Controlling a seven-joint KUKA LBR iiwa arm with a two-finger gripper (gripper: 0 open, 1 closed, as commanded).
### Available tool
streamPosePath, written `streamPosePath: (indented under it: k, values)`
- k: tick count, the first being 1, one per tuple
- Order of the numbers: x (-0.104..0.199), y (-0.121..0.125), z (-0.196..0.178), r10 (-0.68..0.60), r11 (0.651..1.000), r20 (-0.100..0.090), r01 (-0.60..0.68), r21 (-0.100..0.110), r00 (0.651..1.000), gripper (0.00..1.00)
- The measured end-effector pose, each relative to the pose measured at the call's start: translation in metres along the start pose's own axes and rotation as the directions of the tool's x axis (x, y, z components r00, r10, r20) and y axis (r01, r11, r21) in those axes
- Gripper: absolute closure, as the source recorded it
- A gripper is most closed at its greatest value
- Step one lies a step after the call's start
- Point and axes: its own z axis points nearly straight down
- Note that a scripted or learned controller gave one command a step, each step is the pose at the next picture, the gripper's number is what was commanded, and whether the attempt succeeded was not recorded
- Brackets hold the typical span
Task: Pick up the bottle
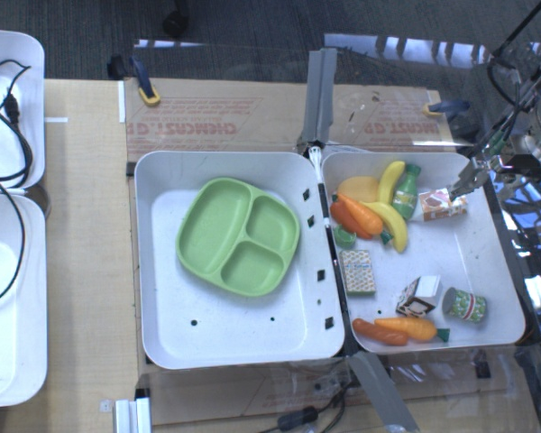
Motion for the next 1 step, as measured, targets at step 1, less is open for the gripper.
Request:
streamPosePath:
  k: [1]
  values:
    - [-0.0087, 0.0710, 0.0888, 0.048, 0.999, 0.001, -0.048, -0.001, 0.999, 0.00]
